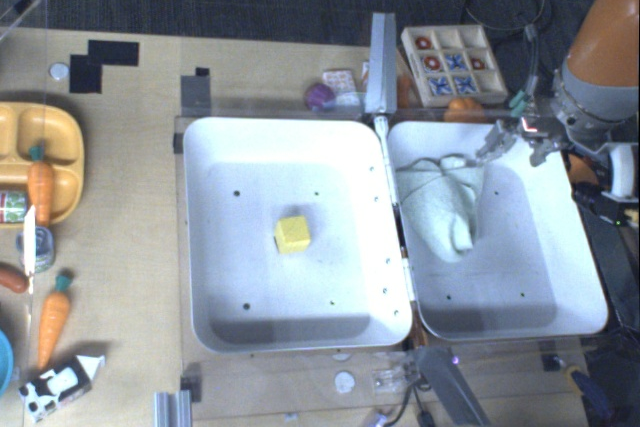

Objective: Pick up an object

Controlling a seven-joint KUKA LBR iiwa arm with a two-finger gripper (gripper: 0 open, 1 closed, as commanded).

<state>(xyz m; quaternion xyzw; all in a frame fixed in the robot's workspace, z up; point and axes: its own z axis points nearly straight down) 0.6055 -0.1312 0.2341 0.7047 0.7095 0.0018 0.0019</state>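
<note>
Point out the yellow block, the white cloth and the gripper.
yellow block (293, 235): camera view, middle of its top face.
white cloth (447, 207): camera view, middle of the crumpled fabric.
gripper (517, 141): camera view, between its fingertips.

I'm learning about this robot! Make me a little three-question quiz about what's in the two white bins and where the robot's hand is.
1. True or false: the yellow block lies in the left bin.
2. What lies in the right bin? A) a carrot B) a white cloth C) a purple ball
3. Fill in: the gripper hangs over the right bin's ____ edge, far or near?

Key
1. True; the block sits near the middle of the left bin.
2. B; the white cloth lies crumpled in the right bin.
3. Far; the gripper is above the bin's far rim, apart from the cloth.
</note>
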